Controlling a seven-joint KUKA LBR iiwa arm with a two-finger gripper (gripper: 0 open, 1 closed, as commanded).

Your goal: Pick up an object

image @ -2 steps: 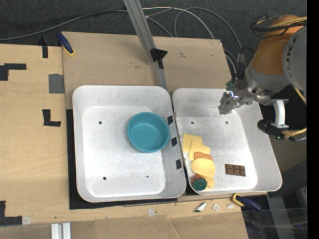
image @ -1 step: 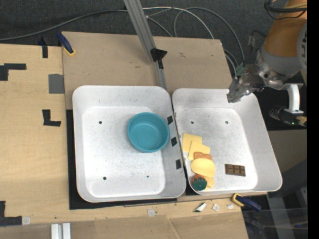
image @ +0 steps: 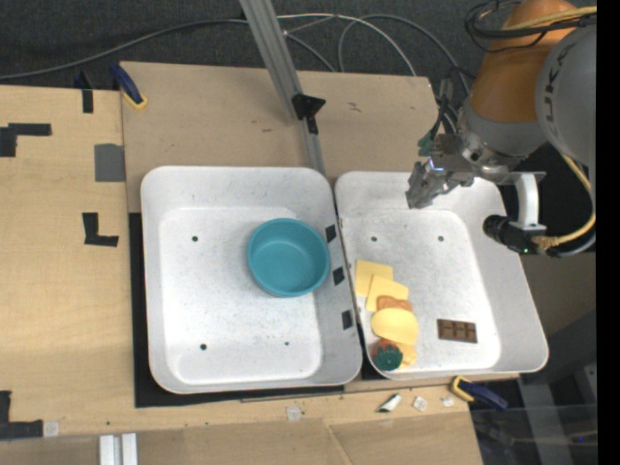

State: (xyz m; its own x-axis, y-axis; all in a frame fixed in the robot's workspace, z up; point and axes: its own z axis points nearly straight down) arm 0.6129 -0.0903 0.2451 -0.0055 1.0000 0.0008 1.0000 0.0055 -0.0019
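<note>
Teal plastic marks the round bowl [image: 287, 257], which sits alone near the middle of the left white bin [image: 170, 211], upright and well apart from the arm. The right white bin [image: 504, 298] carries the likelier targets: a cluster of pale yellow flat slabs [image: 378, 284] with a rounded orange-yellow piece [image: 395, 325] and a small dark green item [image: 388, 357] packed against the bin's left wall, and a small brown segmented bar [image: 456, 331] lying apart toward the front right. The crowding along the wall would probably make those pieces awkward to grip cleanly; the brown bar lies free on open floor.

The end effector [image: 424, 194] hangs over the far edge of the right bin, tilted downward, well clear of every object. Nothing sits under it, and whether it is released or clenched cannot be told from this angle. Judging by this pose, no grasp has begun; the arm appears staged above the bin, and a descent toward the front objects seems to be what remains.
</note>
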